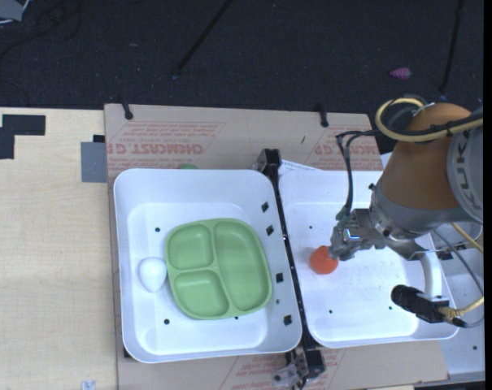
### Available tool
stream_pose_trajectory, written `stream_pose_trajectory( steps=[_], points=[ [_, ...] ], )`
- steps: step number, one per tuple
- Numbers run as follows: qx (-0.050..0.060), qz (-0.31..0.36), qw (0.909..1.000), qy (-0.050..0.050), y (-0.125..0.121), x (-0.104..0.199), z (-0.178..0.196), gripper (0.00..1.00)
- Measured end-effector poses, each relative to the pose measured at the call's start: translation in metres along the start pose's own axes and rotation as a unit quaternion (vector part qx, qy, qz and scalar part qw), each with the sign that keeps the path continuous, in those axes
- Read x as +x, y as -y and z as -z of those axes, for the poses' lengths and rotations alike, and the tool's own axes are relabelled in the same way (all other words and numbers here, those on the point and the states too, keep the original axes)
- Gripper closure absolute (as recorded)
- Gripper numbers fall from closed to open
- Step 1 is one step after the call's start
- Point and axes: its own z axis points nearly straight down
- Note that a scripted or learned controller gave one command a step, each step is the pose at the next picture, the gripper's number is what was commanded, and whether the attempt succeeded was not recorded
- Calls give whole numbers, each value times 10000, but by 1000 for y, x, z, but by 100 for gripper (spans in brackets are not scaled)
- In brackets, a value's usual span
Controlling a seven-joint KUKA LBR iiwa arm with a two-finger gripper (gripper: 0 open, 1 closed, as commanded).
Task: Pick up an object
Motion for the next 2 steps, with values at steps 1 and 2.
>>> stream_pose_trajectory(
  steps=[1,2],
  points=[
    [9,-5,10000,2,-2,55,-8,100],
    [11,-3,10000,5,-2,111,-13,100]
  ],
)
